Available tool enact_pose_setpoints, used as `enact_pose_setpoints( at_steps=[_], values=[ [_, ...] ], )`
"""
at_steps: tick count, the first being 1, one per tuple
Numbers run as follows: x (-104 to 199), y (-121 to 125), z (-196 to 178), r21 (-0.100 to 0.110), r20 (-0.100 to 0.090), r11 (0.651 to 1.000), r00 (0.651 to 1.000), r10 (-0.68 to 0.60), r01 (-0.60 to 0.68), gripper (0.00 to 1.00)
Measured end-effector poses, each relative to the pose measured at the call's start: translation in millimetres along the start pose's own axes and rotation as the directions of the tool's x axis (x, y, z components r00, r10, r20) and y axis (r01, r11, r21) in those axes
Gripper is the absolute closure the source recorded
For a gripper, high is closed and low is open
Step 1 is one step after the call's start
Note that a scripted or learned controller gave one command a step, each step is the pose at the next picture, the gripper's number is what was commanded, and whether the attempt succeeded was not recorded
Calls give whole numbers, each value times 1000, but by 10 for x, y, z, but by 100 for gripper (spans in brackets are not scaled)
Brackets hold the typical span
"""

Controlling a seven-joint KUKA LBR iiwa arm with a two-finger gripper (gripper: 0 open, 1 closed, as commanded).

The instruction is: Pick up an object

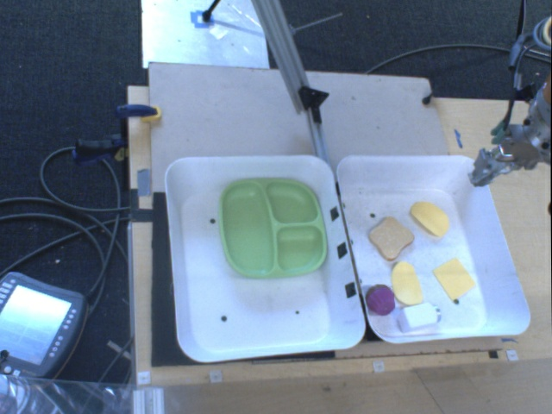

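Five small items lie near each other in the right bin [509, 274]; whether the jaws [483, 169] are clenched, I cannot tell.

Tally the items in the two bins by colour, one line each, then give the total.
Yellow: 3 (oval piece, rounded piece, square slice)
Tan: 1 (toast-shaped piece)
Purple: 1 (round piece)
White: 1 (block)
Green: 1 (divided plate)
Total: 7
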State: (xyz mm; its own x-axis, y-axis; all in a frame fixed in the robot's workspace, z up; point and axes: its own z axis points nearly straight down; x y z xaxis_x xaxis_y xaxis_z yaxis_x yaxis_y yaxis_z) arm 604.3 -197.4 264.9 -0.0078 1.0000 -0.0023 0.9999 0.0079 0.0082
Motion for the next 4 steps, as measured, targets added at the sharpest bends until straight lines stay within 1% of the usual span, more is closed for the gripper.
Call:
enact_pose_setpoints(
  at_steps=[1,2,3,4],
  values=[
    [608,96,-11,5,-4,1000,1000,-5,5,100],
    [1222,222,-15,5,-4,1000,1000,-5,5,100],
    [1693,272,22,6,-3,1000,1000,-3,3,100],
    [2186,422,205,6,-3,1000,1000,-3,3,100]
  ],
)
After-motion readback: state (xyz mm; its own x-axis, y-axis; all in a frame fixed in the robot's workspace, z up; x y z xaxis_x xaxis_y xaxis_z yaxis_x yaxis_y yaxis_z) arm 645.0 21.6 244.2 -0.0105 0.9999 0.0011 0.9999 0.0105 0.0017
